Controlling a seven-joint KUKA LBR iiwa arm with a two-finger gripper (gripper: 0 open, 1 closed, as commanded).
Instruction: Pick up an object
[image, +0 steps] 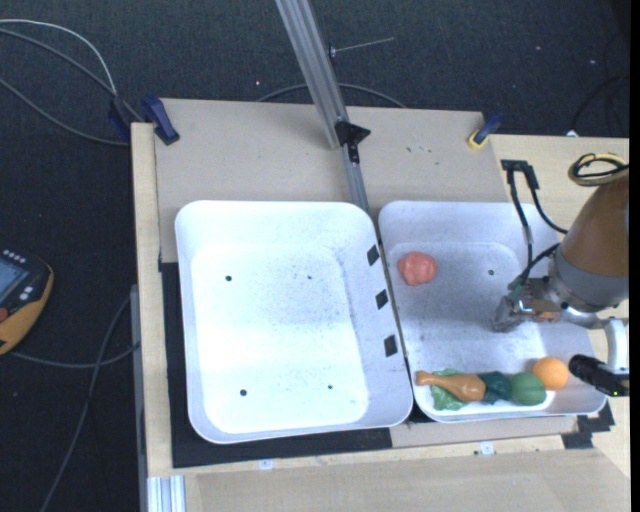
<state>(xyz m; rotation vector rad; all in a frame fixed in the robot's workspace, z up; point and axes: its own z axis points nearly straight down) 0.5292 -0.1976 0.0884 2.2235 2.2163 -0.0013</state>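
I can't tell how my jaws (505, 318) are set. The pink ball (418, 268) at their ten o'clock looks light, soft; I'd pinch across its middle.

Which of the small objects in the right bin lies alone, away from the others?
The pink ball. It sits by itself near the bin's left wall, while the orange ball, green piece and drumstick crowd the near edge.

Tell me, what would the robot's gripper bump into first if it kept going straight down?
Probably the bare white floor of the right bin; the two-finger gripper points down there. Depth is hard to judge.
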